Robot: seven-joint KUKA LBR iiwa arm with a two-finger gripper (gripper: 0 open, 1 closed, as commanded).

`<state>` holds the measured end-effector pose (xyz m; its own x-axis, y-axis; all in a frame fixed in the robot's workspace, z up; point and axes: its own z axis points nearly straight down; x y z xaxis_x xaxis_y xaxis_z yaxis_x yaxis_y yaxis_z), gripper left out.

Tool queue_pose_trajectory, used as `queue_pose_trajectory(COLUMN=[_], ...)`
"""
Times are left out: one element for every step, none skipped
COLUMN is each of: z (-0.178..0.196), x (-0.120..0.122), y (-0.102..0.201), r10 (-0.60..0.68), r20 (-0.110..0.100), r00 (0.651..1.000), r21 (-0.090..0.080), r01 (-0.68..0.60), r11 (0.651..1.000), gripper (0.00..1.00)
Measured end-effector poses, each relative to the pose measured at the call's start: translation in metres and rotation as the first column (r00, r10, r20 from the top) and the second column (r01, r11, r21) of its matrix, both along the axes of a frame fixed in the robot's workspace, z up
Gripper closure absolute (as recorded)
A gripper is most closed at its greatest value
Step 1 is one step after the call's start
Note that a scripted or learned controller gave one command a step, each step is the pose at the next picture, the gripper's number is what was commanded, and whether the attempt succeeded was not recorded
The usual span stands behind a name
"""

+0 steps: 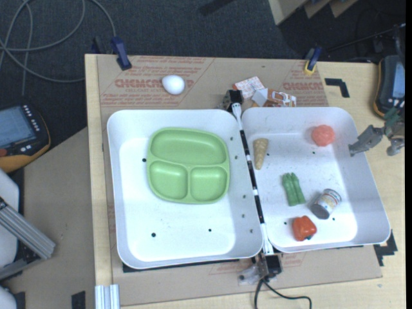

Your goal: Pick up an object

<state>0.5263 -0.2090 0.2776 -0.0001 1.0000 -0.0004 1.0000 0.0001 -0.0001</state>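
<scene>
Grey and small at the right edge, the gripper hangs just past the right rim of the right bin, its tip pointing left toward the bin. Most of the arm is cut off by the frame, so only this end piece is visible, and it is too blurred and partly cropped to tell whether it is spread or pressed together. Nothing can be seen in its grasp.

Inside the right bin, the pink-orange ball lies nearest the gripper, in the upper right part. A pale cone-shaped piece rests near the left wall, a green bundle sits around the middle, and a small tin can lies on its side just right of that. A red pepper-like toy sits near the front wall.

The left bin holds a green divided plate with three compartments. Behind the bins, on the cardboard, a white egg-like object lies apart, and some crumpled wrappers sit near the seam between the bins; their print is unreadable.
</scene>
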Motion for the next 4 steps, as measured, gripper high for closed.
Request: queue_pose_trajectory(z=[-0.140, -0.193, -0.184, -0.063], x=[-0.001, -0.012, -0.012, 0.001], y=[0.049, 0.107, 0.107, 0.181], r10=[0.001, 0.000, -0.001, 0.001], r20=[-0.003, -0.001, 0.001, 0.001], r00=[1.000, 1.000, 1.000, 1.000], r21=[0.002, 0.001, 0.001, 0.001], r01=[-0.001, 0.000, 0.001, -0.001], r11=[1.000, 1.000, 1.000, 1.000], gripper=[0.00, 0.00, 1.00, 1.00])
